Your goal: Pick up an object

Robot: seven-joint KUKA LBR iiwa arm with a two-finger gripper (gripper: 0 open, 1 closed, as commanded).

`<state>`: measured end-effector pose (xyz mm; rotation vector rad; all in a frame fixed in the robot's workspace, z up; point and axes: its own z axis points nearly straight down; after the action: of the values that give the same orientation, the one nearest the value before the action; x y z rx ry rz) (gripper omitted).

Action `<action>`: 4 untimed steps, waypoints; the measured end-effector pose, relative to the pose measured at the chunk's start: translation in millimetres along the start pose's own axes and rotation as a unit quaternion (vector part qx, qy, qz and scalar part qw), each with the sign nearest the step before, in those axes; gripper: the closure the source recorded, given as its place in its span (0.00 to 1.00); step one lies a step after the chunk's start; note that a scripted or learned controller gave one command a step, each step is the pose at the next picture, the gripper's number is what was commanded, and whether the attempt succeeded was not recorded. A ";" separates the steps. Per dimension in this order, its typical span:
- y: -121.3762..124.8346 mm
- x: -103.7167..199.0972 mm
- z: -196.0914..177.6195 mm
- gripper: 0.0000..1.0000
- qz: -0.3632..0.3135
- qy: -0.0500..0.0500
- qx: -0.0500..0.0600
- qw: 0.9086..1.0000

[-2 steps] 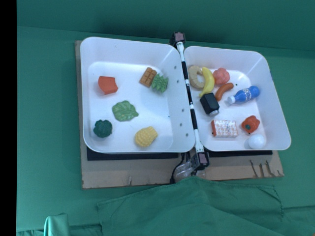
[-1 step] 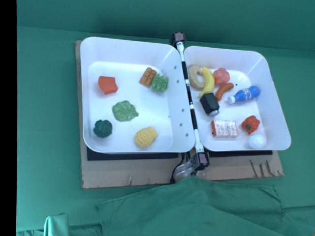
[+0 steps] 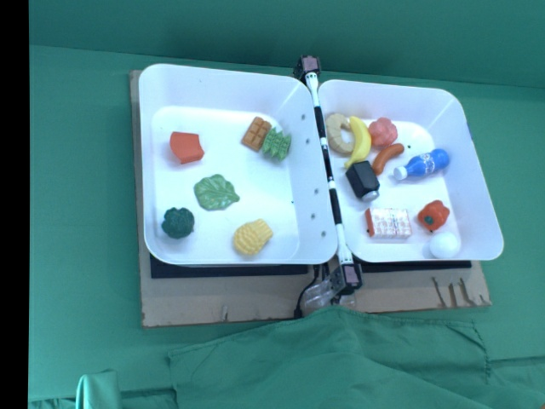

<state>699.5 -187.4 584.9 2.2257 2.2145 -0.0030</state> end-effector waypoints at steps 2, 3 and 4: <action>0.1 0.2 -1.3 0.00 0.000 0.000 0.000 1.000; 0.3 0.0 -14.9 1.00 0.001 -0.003 -0.004 1.000; 0.0 -0.7 -28.1 1.00 0.003 -0.005 -0.007 1.000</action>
<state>699.5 -188.1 613.0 2.2192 2.1966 0.0017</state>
